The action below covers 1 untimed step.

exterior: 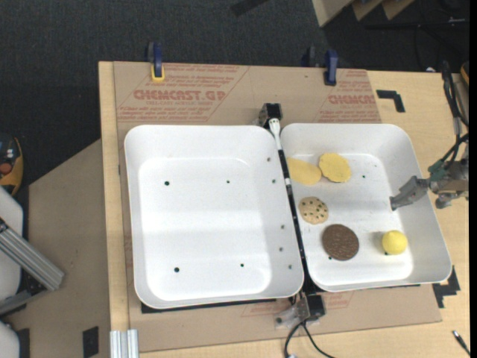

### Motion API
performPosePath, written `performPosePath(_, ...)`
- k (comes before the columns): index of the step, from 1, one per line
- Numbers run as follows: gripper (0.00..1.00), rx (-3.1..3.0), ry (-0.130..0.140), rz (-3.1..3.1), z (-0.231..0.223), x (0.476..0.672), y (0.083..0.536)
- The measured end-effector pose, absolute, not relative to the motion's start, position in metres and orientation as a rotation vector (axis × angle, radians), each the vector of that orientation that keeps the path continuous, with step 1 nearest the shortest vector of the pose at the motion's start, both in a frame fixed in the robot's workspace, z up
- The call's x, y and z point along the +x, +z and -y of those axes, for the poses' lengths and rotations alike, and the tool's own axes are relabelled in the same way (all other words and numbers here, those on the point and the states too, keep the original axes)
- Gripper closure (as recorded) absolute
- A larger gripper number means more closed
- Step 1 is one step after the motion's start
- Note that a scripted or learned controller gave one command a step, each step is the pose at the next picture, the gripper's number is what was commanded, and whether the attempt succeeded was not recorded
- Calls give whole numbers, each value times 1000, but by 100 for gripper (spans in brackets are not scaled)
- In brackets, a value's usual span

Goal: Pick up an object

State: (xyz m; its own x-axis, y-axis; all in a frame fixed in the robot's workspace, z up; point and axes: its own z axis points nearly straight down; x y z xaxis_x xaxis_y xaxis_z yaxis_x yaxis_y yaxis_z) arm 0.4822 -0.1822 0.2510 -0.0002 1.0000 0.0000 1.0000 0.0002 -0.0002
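Note:
The right bin [395,144] holds several small items. Two flat yellow discs [304,171] [335,167] lie side by side near its far left. Below them sits a pale chocolate-chip cookie [314,210], then a dark brown round cookie [340,242]. A small yellow ball [394,242] rests near the bin's front right. My gripper [405,197] reaches in over the bin's right rim, low above the floor, just above and slightly right of the yellow ball. Nothing shows in its grasp.
The left bin [141,200] lies alongside, joined to the right one by a black divider strip [287,200]. Both rest on a cardboard sheet [223,88] clamped at the back by two blue clamps. Cables [455,118] hang at the far right.

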Motion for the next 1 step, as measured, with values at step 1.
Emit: performPosePath(1,0,-2210,6,2219,163,540,103)
